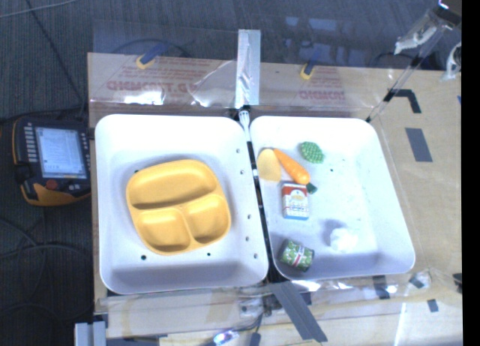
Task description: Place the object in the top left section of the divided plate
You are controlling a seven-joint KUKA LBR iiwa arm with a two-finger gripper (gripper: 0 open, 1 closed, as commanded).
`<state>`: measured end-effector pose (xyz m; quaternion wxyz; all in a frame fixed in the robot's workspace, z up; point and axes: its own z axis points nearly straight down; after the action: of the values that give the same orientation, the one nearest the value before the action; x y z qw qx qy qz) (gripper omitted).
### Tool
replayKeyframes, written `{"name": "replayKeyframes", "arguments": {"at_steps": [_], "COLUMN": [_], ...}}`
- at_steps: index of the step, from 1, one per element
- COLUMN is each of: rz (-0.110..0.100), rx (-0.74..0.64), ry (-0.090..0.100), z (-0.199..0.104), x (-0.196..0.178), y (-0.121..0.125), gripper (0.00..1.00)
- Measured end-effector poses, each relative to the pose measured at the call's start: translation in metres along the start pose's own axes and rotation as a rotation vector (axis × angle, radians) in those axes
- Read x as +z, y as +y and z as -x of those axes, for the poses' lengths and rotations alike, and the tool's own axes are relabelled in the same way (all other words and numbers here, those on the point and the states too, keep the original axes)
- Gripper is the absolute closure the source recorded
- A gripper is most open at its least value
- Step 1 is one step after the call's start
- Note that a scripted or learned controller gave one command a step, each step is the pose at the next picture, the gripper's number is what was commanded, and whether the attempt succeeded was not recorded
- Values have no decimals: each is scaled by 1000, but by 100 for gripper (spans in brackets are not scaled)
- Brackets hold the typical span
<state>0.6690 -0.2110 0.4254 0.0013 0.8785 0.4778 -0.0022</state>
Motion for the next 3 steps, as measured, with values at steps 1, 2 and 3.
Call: {"name": "replayKeyframes", "arguments": {"at_steps": [1, 2, 3], "rz": [0, 0, -2], "rx": [0, 0, 125], "ry": [0, 0, 0], "z": [0, 0, 2], "x": [0, 0, -7], "y": [0, 0, 0], "gripper": [0, 0, 0]}}
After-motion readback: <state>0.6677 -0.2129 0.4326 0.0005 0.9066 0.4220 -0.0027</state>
